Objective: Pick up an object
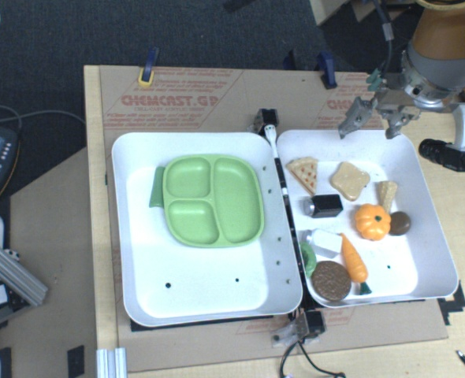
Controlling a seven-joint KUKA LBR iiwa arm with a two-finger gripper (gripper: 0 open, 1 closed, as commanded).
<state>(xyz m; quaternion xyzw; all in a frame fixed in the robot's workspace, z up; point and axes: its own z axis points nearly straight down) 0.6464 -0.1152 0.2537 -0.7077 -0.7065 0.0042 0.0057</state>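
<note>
- My gripper (373,121) hangs above the far rim of the right bin (429,211). The jaws stand wide apart and hold nothing.
- Candidate objects all lie in the right bin, below and nearer the camera than my jaws: a pizza slice (303,173), a piece of toast (349,180), a black block (325,205), an orange pumpkin (372,221), a carrot (354,259) and a brown cookie (330,280).
- Nearest to my jaws are the toast and the pizza slice. Both lie flat.
- Risk: flat items give the fingers little edge to grip. I judge a closure is likely to slide over the top and come up bare.
- Risk: the pumpkin is round and may roll out sideways under an off-centre pinch.
- Risk: the carrot, the cookie and a white block (325,242) touch one another. A descent there may push a neighbour or catch two items.
- Risk: a descent from here may strike the bin's rim.
- Surface: smooth white bin floors on a cardboard sheet (217,93) clamped to the bench.
- The left bin (138,274), well apart from my jaws, holds a green divided tray (213,200).
</note>
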